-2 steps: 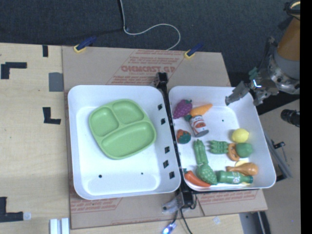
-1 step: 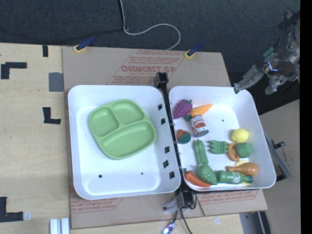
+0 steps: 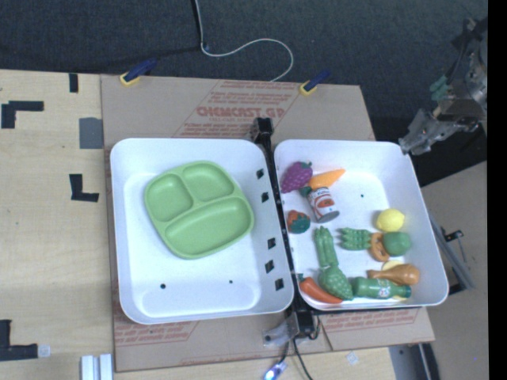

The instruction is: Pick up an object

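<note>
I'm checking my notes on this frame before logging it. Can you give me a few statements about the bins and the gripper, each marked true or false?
1. The green divided plate lies in the left bin. True.
2. The toy food is piled in the left bin. False: the toys, such as the purple grapes and the yellow lemon, lie in the right bin.
3. The gripper is down among the toys. False: it is outside the right bin, past its upper right corner.
4. A small can with a red label lies just below the orange carrot. True.
5. The plate has food on it. False: its three compartments hold nothing.
</note>
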You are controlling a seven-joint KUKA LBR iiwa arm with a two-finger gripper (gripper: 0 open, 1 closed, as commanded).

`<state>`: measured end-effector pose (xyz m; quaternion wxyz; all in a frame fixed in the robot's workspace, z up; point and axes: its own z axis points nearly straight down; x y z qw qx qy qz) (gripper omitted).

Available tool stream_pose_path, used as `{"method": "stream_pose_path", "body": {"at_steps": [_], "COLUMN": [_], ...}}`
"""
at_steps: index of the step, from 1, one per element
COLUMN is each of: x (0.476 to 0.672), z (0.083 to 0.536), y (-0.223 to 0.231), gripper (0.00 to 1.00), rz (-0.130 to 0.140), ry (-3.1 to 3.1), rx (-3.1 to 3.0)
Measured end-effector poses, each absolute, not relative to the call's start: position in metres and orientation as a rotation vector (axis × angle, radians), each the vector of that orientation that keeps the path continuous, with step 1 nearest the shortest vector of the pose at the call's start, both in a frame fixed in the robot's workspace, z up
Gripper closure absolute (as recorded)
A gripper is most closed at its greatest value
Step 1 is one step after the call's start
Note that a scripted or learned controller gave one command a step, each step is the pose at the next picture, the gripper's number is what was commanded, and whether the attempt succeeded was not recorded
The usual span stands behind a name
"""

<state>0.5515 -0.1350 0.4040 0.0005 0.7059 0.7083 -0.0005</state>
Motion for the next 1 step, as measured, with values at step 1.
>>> {"method": "stream_pose_path", "body": {"at_steps": [1], "x": [0.5010], "z": [0.5099], "y": [-0.1438], "gripper": [1.00], "rz": [0.009], "ry": [2.214], "rx": [2.214]}}
